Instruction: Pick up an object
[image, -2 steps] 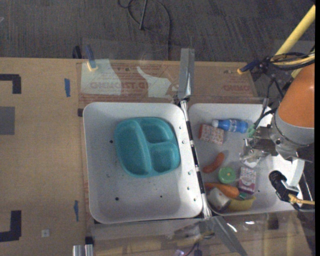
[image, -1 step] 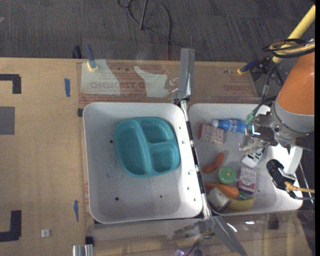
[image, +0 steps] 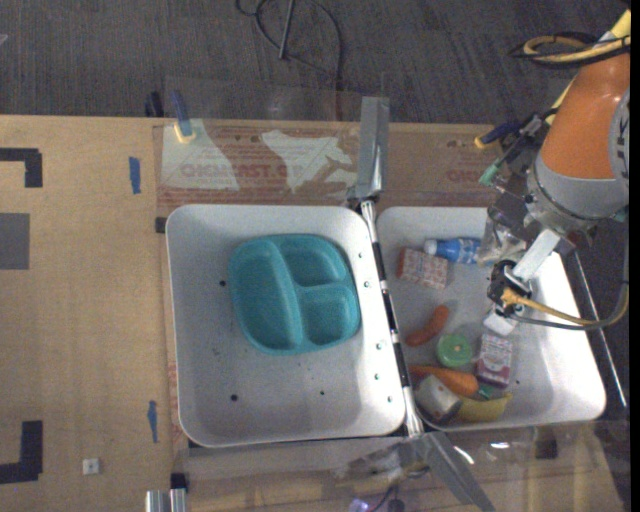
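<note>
The right bin (image: 570, 385) holds several small things. A blue and white bottle (image: 450, 249) lies at its far side, beside a small patterned box (image: 424, 268). A red sausage (image: 427, 326), a green round lid (image: 454, 351), a carrot (image: 452, 379) and a pink carton (image: 495, 358) lie nearer the front. My gripper (image: 497, 240) hangs over the bin's far right part, just right of the bottle's end. The wrist hides whatever is beneath it.
A teal divided plate (image: 295, 292) lies in the left bin (image: 200, 380). A yellow banana (image: 484, 407) and a white cup (image: 437, 396) crowd the right bin's front edge. A metal divider (image: 385, 300) runs between the bins.
</note>
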